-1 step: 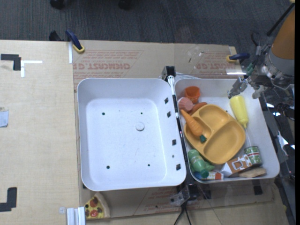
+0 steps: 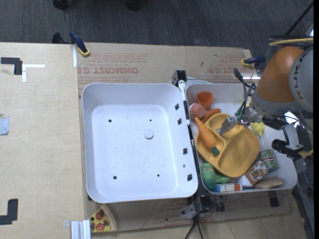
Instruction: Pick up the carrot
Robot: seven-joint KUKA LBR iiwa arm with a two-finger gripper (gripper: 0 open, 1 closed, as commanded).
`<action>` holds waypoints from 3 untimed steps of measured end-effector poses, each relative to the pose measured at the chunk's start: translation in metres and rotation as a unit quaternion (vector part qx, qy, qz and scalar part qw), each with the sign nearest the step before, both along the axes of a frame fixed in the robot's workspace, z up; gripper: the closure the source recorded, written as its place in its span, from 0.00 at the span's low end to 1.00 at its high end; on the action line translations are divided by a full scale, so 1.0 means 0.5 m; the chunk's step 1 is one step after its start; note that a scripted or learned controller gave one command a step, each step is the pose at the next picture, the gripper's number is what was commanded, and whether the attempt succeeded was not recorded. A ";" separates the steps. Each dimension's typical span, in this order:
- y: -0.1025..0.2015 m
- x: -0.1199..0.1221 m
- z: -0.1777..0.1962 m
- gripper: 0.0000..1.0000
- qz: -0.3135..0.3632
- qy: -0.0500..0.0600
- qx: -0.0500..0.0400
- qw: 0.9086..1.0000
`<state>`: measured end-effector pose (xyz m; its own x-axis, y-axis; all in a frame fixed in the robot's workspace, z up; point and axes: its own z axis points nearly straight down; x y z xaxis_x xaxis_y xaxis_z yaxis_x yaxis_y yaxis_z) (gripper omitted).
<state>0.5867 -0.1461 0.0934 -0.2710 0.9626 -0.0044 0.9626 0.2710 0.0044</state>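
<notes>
Carrot not picked yet.
I saw carrot (image 2: 206, 133) lying on the yellow plate (image 2: 239, 156); gripper (image 2: 230, 125) hovered just right of it, opening unclear, holding nothing I could see.

Wide open room over the left bin (image 2: 99, 103), centre of frame. Crowded in the right bin (image 2: 227, 94), right of centre: carrot (image 2: 206, 135) lying on the yellow plate's (image 2: 239, 156) left edge, hard against the dividing wall. Hemmed above by an orange cup (image 2: 204, 99), below by green toys (image 2: 208, 176) and a small box (image 2: 227, 187). End effector (image 2: 228, 126) over the plate, blocking approach from the right.
</notes>
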 end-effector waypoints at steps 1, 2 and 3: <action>0.054 0.057 0.000 0.00 -0.198 -0.001 -0.007 0.980; 0.058 0.098 -0.005 0.00 -0.298 0.004 -0.015 0.955; 0.066 0.031 -0.006 0.00 -0.390 0.002 -0.011 0.921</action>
